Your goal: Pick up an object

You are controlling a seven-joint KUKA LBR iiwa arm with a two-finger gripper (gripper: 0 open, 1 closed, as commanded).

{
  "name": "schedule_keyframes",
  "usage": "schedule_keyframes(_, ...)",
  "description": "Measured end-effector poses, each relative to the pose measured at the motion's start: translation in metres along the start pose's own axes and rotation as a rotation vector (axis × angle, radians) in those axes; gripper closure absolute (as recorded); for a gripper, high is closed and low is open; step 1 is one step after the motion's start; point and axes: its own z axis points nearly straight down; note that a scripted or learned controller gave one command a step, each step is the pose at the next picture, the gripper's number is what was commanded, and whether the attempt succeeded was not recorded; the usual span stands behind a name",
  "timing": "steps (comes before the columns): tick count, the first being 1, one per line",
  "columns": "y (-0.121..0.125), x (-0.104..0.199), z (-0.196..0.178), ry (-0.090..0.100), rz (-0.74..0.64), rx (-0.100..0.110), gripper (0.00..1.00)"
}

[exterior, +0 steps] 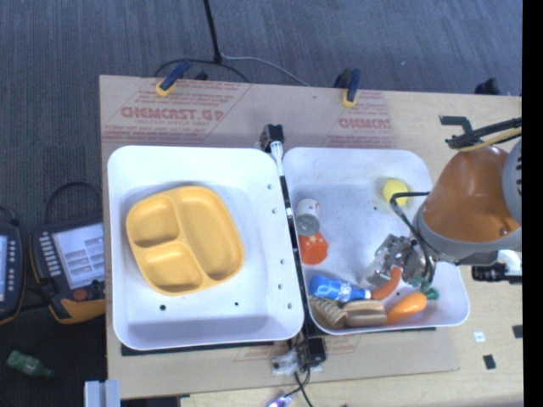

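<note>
Near the bench's front right corner, my claw (397,265) is low over the carrot (407,305); grip unreadable, nothing lifted.

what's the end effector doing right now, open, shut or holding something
End effector: low in the right bin, down among the toys beside the carrot; whether it is open, shut or holding anything cannot be told.
</note>
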Motion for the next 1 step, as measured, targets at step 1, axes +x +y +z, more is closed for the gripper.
schedule_keyframes(1,-0.0043,-0.0028,0.0013,-0.013,0.004,0.005,0.0)
